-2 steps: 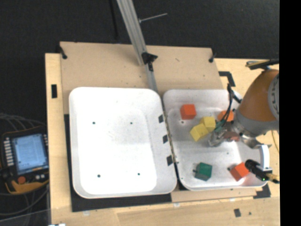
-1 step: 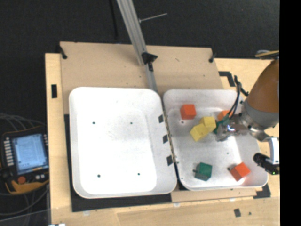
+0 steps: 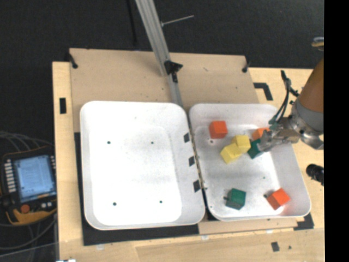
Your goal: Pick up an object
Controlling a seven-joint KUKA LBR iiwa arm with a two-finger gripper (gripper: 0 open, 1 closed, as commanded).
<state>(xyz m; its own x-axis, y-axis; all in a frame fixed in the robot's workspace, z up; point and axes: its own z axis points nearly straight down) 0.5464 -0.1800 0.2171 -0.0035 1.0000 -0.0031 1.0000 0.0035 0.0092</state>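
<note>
1. Arm [image 3: 311, 105] reaches in from the right, its gripper [image 3: 266, 141] low over the right bin [image 3: 289, 171]; finger state cannot be told.
2. A dark green block [image 3: 254, 150] lies at the gripper tip, an orange piece [image 3: 258, 132] just beside it.
3. Left of the gripper: two yellow blocks [image 3: 235, 148], an orange cube [image 3: 218, 129].
4. Nearer the camera: a green cube [image 3: 235, 198], an orange cube [image 3: 277, 198].
5. Left bin [image 3: 131, 162] lies well apart; both bins sit on a wooden bench [image 3: 125, 72].

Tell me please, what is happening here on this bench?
A robot arm reaches into the right bin from the right, and its gripper is low beside a dark green block and two yellow blocks. Nothing is visibly lifted. An orange block, a green block and another orange block lie apart.
</note>
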